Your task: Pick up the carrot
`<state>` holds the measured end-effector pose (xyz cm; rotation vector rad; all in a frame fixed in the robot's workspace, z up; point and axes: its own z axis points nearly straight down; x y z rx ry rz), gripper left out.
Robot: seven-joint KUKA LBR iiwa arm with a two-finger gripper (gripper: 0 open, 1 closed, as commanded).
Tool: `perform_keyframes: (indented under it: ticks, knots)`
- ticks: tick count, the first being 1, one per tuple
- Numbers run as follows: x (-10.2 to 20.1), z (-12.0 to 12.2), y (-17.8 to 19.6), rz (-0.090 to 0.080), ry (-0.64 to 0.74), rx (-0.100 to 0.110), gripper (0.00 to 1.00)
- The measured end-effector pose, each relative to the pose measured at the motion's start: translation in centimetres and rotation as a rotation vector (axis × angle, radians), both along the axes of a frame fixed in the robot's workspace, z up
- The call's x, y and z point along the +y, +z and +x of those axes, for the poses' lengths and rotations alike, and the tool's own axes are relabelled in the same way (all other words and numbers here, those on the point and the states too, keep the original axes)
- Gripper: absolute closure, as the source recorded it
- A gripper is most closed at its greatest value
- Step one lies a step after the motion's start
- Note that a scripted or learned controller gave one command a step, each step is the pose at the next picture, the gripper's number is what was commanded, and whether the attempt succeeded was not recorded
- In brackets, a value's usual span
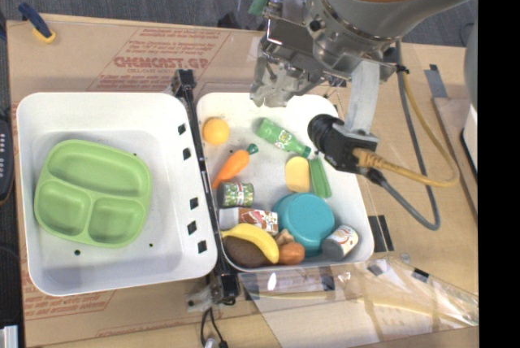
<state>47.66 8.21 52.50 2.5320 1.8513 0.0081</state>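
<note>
Two white bins sat side by side on the bench, and the right bin [355, 200] was packed pretty tight. Gripper [275, 90] hung over that bin's far edge, well up from the toys, with nothing between its fingers; honestly couldn't tell if they were apart or together, the whole thing was a blurry metallic clump. Arm's big grey and orange wrist was cut off by the top of the frame.

Carrot [233, 164] lay tilted near the bin's left wall, green tip pointing up-right, with bare white floor around it on the right side. An orange ball [215, 131] sat just beyond it, a small green can [236, 193] just in front. Green bottle [281, 135] was partly tucked behind a black cable fitting [335, 142]. Down at the near end, a banana [254, 241] overlapped something brown that I couldn't make out, beside a teal bowl [307, 220]. Left bin [49, 115] held a green divided tray [92, 192] with lots of open floor around it.
</note>
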Motion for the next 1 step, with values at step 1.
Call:
perform_keyframes:
  ticks: [1]
  knots:
    - [5.31,-0.30,-20.81,-0.004,0.013,0.028,1.00]
